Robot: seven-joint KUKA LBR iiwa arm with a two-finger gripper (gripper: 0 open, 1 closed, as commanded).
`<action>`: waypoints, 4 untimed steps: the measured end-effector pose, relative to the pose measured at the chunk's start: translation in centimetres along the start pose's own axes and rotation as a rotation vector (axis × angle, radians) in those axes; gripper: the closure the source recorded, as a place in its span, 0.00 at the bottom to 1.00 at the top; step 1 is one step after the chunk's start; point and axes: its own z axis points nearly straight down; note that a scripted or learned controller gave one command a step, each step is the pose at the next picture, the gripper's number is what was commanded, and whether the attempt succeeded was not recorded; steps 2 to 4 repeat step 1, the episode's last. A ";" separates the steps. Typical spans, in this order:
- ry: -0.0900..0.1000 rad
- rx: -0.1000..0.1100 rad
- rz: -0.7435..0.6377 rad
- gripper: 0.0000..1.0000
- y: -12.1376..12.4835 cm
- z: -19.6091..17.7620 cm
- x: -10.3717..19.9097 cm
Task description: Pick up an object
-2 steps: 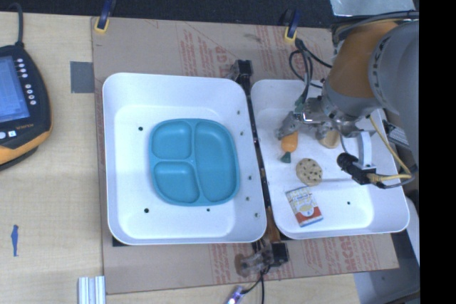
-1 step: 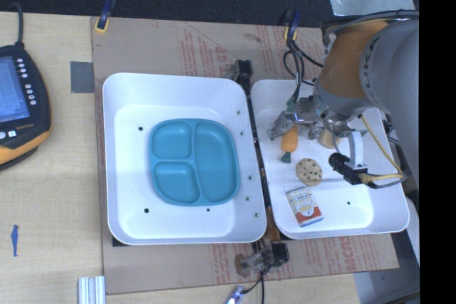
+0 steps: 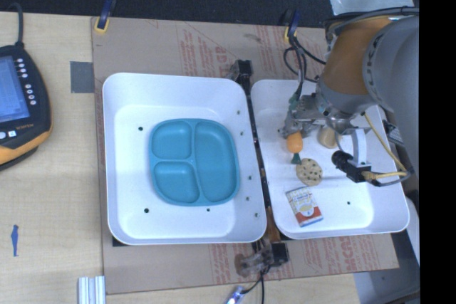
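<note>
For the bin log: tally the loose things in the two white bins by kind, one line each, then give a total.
Blue divided plate, left bin: 1
Small orange piece, right bin: 1
Speckled cookie: 1
Small printed packet: 1
Pale beige piece, partly under the arm: 1
Total: 5

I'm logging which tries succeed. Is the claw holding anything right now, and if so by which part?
It cannot be told. The claw is low in the right bin, just above the orange object, but the arm hides whether anything sits in its grip.
</note>
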 end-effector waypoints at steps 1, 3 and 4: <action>0.002 -0.007 0.003 1.00 -1.4 -10.0 5.2; 0.002 -0.007 0.003 1.00 -1.4 -10.0 5.2; 0.002 -0.007 0.003 1.00 -1.4 -10.0 5.2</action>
